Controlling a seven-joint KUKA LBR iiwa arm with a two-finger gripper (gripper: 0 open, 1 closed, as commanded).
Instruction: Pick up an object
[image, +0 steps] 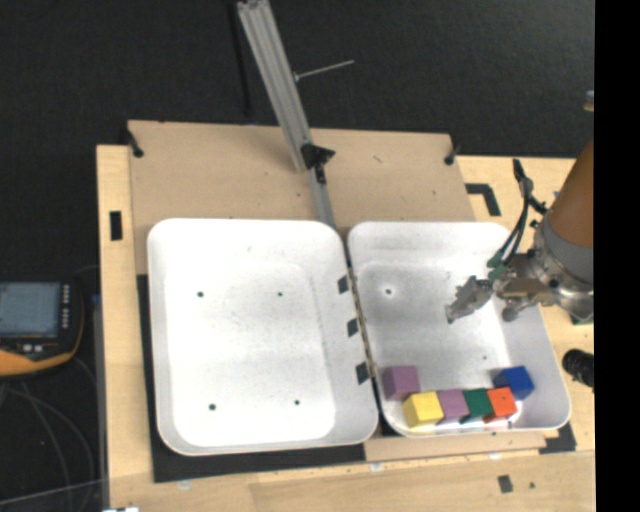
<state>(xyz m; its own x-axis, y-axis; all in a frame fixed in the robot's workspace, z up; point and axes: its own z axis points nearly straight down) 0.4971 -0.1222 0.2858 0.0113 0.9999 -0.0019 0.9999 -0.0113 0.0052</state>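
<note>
Hand (466, 300) poised over right bin (420, 250), grip state unclear; best lowered squarely over purple block (401, 380) near front edge.

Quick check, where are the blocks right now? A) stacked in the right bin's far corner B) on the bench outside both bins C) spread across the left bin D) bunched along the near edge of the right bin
D: the blocks sit bunched along the near edge of the right bin.

Small coloured blocks (458, 399), apparently six, clustered along right bin's near edge
</note>
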